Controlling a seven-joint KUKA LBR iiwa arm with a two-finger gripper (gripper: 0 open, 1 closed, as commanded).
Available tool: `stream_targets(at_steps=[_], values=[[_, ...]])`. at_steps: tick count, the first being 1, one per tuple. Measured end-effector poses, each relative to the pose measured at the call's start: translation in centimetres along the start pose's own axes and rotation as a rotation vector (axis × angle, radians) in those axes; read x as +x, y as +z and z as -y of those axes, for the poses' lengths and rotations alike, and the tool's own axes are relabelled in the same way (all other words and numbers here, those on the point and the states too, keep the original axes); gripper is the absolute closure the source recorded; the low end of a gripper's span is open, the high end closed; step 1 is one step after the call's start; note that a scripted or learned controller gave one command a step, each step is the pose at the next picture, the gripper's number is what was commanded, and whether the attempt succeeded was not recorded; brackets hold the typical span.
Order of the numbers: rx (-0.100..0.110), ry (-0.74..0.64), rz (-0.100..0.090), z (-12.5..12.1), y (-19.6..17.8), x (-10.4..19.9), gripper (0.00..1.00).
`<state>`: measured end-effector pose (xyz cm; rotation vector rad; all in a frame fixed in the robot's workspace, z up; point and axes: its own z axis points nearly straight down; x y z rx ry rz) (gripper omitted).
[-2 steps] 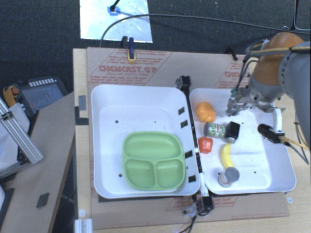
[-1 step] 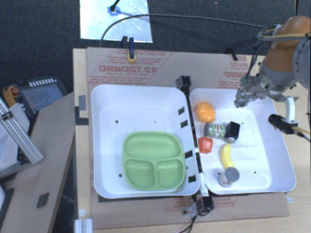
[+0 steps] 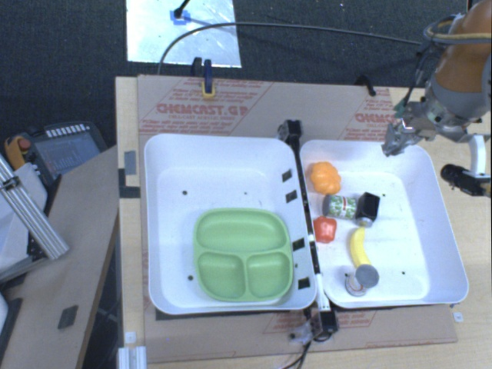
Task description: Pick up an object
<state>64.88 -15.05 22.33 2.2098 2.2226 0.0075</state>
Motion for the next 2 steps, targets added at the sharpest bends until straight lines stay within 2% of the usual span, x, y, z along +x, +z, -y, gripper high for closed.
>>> stream_targets(at_steps=[1, 2], values=[[0.006, -0.003, -0.004, 1.0, -1.1, 4.8, 1.00], [0.009, -0.003, -0.004, 2.4, 0.0, 9.7, 1.00]])
